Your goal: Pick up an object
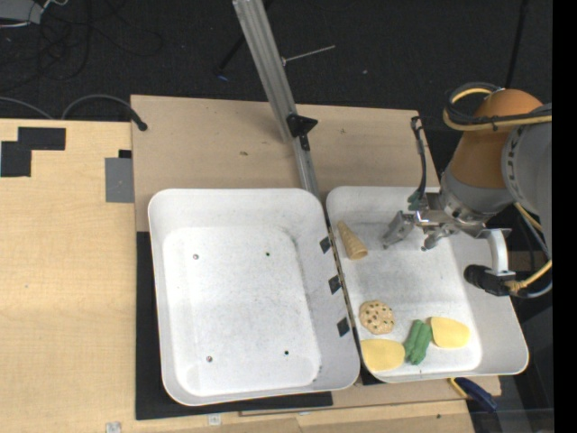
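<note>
- Right now, over the right bin (pixel 505 354): gripper (pixel 411 229) hanging above the far half, nearer the bin's right edge than its left.
- Fingers spread apart, nothing between them; one grey finger (pixel 394 230) slanting out toward the bin's left edge.
- Just left of that finger, apart from it: tan cone-shaped piece (pixel 351 240), lying tilted against the left edge of the right bin, close to the divider side.
- Down toward the near edge: round speckled cookie (pixel 376 316), close to the left edge, clear floor on its far side.
- Packed along the near edge: flat yellow piece (pixel 383 354) at the near-left corner, green pod (pixel 417 341) beside it and touching or almost touching, second yellow piece (pixel 450 333) just right of the pod.
- Open room: bare white floor across the middle of the right bin, between gripper and the near-edge cluster; bare strip also along the right edge.
- Tight spots: cone hard by the left wall, yellow piece tucked in the corner.
- Left bin (pixel 171 210): white floor with a few small dark specks, wide open from edge to edge.
- Grey arm (pixel 532 165) with orange band, reaching in over the right bin's far-right corner.
- Slanted metal rail (pixel 270 79) crossing the bench (pixel 198 142) beyond the bins, ending near the gap between them.
</note>
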Robot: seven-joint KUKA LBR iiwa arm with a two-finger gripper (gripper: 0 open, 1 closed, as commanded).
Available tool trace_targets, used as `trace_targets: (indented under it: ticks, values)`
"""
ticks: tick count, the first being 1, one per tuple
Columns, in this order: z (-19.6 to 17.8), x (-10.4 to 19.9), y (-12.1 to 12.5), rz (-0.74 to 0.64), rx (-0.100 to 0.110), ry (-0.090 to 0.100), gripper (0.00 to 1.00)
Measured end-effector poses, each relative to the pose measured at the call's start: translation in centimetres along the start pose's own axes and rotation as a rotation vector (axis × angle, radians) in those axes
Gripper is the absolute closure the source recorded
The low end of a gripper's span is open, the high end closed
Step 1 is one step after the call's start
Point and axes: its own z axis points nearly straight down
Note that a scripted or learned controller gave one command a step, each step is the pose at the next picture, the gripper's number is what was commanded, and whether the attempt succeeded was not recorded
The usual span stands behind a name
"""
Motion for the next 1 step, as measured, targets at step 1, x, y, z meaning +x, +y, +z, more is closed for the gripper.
trace_targets:
  ticks: [1]
  values:
    - [2.77, 0.16, -0.01, 0.001, -0.003, -0.001, 0.00]
